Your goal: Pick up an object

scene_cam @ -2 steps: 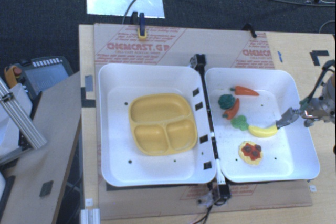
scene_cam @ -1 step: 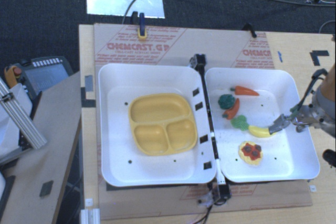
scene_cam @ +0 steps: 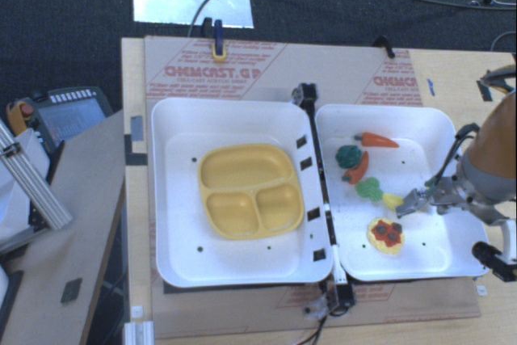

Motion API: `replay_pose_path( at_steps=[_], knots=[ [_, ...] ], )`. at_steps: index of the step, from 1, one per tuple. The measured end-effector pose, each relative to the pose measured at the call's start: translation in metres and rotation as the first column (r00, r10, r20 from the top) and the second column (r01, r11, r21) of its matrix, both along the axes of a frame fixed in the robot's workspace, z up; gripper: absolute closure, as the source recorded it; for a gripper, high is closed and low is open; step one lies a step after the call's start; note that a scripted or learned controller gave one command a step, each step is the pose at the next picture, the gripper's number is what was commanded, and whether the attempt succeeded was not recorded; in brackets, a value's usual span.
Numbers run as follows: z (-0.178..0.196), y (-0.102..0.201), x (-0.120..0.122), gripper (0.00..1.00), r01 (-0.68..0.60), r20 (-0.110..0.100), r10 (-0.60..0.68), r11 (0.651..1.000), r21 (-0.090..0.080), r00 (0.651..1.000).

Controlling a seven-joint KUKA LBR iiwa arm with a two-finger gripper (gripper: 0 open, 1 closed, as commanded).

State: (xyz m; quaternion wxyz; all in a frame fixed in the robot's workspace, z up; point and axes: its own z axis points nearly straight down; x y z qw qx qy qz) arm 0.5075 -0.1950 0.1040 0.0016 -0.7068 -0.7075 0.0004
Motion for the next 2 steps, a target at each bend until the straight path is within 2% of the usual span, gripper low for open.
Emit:
replay_pose_path(
  at_steps=[1,2],
  knots=[
    [0.014,-0.001,0.002,1.00,0.001,0.006,-0.001,1.000,-0.003,1.000],
    [0.074,-0.011,0.002,1.00,0.000,0.011,0.000,1.000,-0.005,1.000]
  ],
)
